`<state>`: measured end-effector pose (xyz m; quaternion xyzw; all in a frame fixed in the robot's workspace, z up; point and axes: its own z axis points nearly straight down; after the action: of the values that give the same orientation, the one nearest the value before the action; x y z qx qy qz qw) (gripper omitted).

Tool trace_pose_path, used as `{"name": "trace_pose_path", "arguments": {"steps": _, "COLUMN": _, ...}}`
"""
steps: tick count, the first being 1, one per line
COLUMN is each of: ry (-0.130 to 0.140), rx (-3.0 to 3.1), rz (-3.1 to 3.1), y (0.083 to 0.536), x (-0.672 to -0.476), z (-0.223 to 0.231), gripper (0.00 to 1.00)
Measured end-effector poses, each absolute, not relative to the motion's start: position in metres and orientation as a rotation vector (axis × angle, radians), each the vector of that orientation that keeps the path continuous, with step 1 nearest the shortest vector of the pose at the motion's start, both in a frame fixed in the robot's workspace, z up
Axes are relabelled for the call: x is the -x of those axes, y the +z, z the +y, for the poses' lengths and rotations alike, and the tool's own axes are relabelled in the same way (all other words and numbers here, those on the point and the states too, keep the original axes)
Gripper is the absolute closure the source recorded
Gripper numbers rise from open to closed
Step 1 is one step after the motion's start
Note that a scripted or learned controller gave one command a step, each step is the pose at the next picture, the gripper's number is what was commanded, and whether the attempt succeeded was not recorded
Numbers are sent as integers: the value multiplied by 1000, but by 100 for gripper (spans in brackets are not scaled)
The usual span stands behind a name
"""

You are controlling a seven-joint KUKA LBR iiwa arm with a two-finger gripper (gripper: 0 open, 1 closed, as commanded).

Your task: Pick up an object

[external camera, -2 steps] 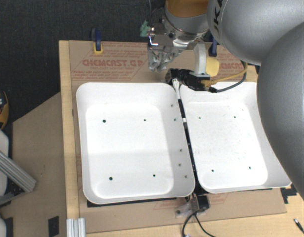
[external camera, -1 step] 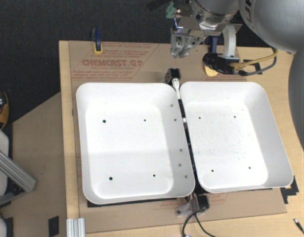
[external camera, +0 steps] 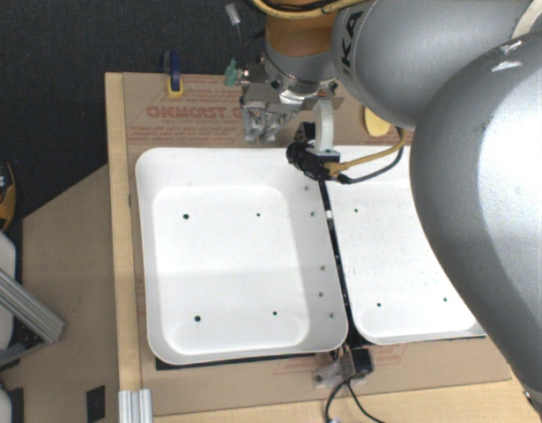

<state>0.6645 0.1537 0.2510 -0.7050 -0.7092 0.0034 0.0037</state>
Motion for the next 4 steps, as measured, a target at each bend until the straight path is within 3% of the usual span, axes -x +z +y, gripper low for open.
{"name": "trace_pose_path", "arguments": {"steps": 1, "ry": -8, "rx": 2228, "rz": -2222, "y": 310, "x": -667, "z": 117, "gripper": 100}}
{"name": "trace_pose_path", "arguments": {"steps": 2, "ry": 9, "rx": 2211, "rz": -2223, "y": 240, "x": -665, "z": 173, "gripper": 100}}
{"name": "trace_pose_path", "arguments": {"steps": 3, "ry": -9, "rx": 2228, "rz": -2221, "y": 309, "x": -667, "z": 132, "gripper": 100}}
{"name": "trace_pose_path", "arguments": {"steps": 4, "ry": 10, "rx": 2209, "rz": -2224, "y": 205, "x": -652, "z": 209, "gripper": 100}}
